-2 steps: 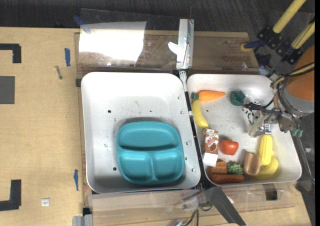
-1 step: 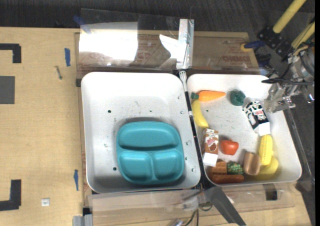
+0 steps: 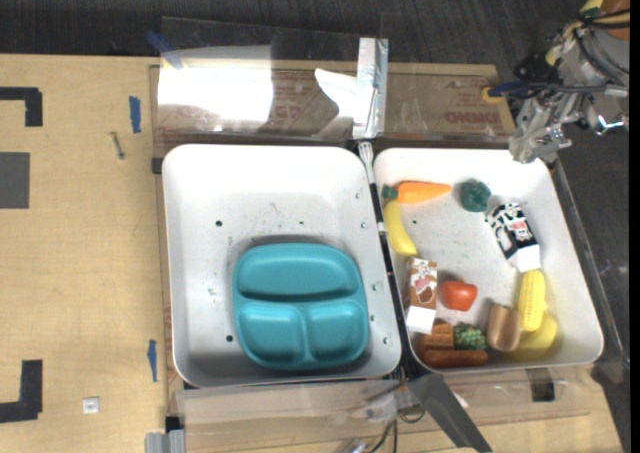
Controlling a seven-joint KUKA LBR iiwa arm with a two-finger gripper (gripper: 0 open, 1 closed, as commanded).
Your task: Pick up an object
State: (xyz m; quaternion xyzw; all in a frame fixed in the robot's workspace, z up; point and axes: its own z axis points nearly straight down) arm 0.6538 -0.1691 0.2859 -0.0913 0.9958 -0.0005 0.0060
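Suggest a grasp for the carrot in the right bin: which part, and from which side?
Take the carrot across its thick orange middle, coming straight down from above. It lies flat and roughly level across the view near the right bin's far edge, so fingers closing across its narrow width should fit. Its left end sits close to the banana, so probably stay right of that. The gripper is at the bin's far right corner.

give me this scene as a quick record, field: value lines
left bin: teal divided tray
right bin: carrot, banana, green lump, black and white carton, corn cob, tomato
tool: above the right bin's far right corner, nothing seen in it
arm: enters from the right
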